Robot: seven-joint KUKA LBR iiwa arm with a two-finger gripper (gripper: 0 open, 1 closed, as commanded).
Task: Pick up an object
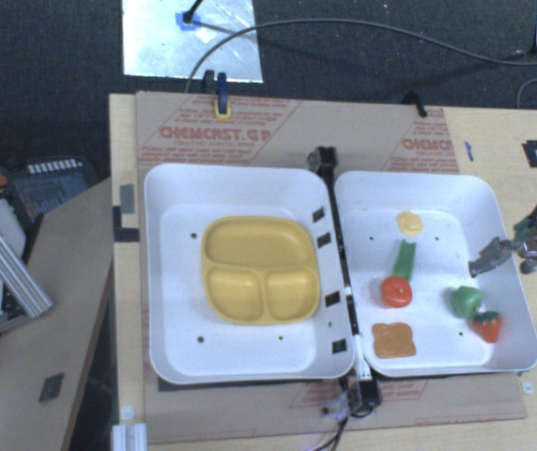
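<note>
The bench (494,130) carries two bins; the right bin (480,195) holds the small food toys, well apart. The end effector (487,257) hovers at its right wall; how wide it stands I cannot tell. The nearest green piece (466,299) touches the strawberry (487,325), so a grab may nudge both away.

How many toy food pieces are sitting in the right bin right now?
5, by this view: a yellow piece near the back, a green stick below it, a tomato at centre, a toast slice in front, and a green-and-red piece by the right wall.
</note>
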